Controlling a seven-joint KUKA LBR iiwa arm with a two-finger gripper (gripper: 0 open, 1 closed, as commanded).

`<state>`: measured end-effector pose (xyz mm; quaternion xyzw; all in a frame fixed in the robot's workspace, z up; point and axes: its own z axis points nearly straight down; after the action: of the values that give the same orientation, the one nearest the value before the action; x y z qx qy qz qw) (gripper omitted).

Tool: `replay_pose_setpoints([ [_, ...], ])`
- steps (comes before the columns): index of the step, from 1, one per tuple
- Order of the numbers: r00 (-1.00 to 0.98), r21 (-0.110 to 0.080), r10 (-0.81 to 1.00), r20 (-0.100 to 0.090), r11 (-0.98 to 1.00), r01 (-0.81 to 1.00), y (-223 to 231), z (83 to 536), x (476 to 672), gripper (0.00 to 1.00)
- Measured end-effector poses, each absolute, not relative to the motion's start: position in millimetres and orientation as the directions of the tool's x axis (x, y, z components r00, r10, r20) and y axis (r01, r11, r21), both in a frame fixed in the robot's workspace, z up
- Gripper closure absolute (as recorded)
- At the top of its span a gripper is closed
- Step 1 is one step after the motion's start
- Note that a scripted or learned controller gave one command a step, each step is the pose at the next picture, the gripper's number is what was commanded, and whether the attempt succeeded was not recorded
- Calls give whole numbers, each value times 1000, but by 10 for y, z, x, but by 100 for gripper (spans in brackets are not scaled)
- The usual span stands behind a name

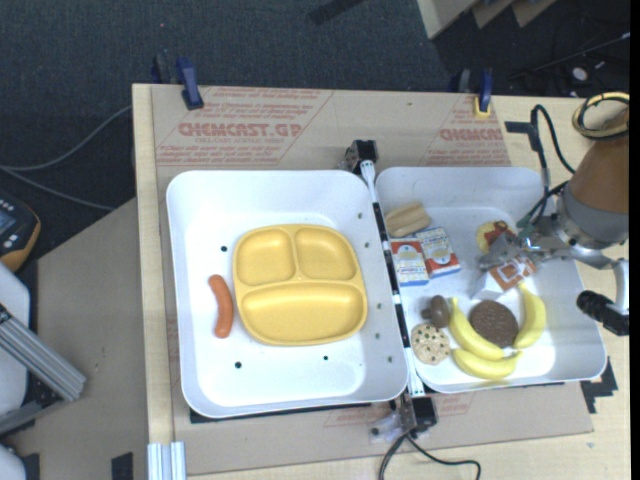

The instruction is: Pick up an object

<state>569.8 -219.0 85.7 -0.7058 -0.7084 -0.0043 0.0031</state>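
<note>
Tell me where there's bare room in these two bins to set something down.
Left bin: bare floor all around the yellow divided plate, widest along the back wall and the front; the sausage lies just left of the plate. Right bin: crowded through the middle with the cartons, cookies and bananas, gripper above them. A bare strip borders its back wall.

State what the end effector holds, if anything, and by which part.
Cannot be told: the end effector sits low over the right bin, among the food items.

left bin [190, 268] roomy, right bin [575, 363] crowded w/ food
</note>
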Motion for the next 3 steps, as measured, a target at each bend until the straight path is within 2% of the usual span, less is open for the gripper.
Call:
replay_pose_setpoints([
  [1, -6, 6, 1000, -1, 6, 1000, -1721, 851, 6265, 0],
  [2, 0, -13, 1000, 19, 1, 1000, -2193, 854, 6600, 0],
  [3, -3, 0, 1000, -2, 3, 1000, -1507, 860, 6305, 0],
])
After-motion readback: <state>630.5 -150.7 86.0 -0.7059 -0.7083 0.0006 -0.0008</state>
